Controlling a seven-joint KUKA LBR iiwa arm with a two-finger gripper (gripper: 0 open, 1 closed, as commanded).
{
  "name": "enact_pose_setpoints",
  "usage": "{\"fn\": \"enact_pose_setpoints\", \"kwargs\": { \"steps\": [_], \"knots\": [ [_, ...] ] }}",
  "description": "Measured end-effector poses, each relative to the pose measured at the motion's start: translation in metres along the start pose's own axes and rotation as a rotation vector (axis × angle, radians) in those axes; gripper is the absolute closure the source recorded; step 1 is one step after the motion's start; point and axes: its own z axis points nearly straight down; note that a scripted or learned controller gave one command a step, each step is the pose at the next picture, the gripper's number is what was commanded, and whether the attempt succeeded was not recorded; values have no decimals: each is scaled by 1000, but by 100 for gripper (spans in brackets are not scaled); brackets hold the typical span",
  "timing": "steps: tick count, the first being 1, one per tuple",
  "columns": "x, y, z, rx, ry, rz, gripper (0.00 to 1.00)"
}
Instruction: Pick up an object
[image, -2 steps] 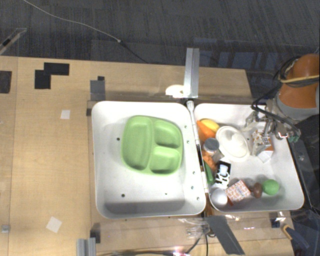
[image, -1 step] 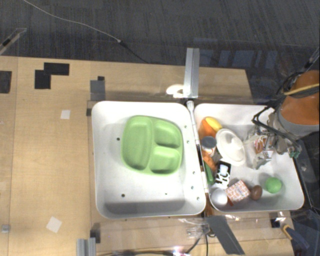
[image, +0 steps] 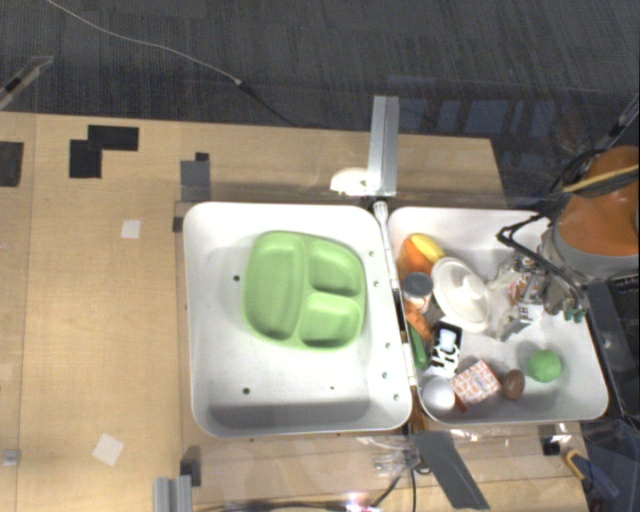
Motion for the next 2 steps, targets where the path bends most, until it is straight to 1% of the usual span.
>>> {"fn": "enact_pose_setpoints", "kwargs": {
  "steps": [1, 2],
  "knots": [
    [-6, 20, 0, 3, -1, 136, 0],
    [-12, 21, -16, 5, -22, 130, 100]
  ]
}}
